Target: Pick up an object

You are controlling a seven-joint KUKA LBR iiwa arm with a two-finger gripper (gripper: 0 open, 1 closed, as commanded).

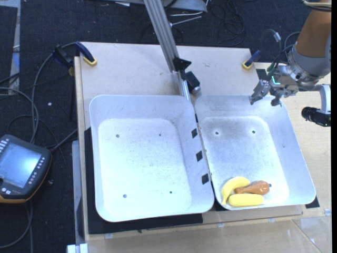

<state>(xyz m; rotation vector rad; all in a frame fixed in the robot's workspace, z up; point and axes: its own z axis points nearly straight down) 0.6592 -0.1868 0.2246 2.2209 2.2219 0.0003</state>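
My gripper (266, 95) hangs with fingers apart over the right bin's (295, 136) far rim, well apart from the banana (235, 186) cluster in its near corner; crowding risks a glancing grasp.

Two shallow white plastic bins (142, 157) speckled grey; yellow curved banana-shaped toys (239, 193), orange-brown drumstick-shaped toy (256, 187); pale tan wooden desk (137, 67).
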